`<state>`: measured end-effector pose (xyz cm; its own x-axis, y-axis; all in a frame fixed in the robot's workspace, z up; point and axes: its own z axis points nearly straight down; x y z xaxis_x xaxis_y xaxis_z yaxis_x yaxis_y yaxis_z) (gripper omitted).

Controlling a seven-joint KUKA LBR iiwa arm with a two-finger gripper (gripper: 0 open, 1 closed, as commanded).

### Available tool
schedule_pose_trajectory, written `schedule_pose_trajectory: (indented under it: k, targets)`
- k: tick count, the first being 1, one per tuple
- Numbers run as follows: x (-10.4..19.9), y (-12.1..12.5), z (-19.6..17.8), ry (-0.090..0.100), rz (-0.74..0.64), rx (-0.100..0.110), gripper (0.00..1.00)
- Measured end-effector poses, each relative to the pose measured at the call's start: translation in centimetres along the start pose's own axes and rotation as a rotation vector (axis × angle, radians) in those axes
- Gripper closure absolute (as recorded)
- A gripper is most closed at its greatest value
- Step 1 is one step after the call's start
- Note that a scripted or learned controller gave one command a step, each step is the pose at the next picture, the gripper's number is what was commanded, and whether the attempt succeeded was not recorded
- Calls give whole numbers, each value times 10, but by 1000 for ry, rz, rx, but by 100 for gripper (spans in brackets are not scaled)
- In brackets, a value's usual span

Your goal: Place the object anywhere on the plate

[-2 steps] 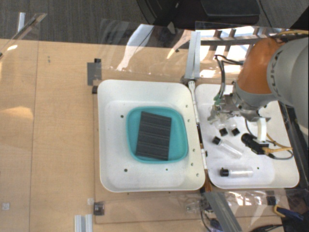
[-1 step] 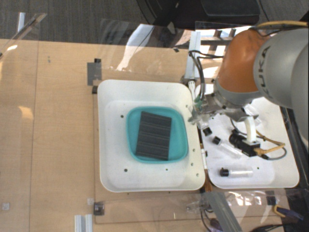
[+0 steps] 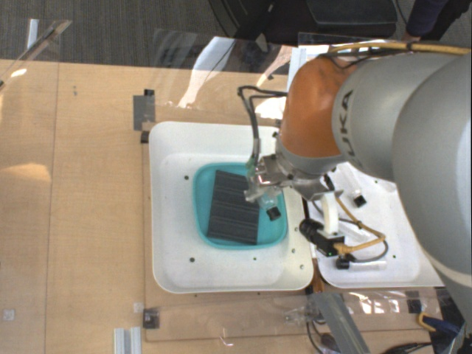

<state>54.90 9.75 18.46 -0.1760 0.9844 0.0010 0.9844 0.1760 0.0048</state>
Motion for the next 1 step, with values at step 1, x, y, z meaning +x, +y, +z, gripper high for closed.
schedule_pose_trajectory:
  k: [1]
  targets:
    - [-1,0,0,0,1,0,0]
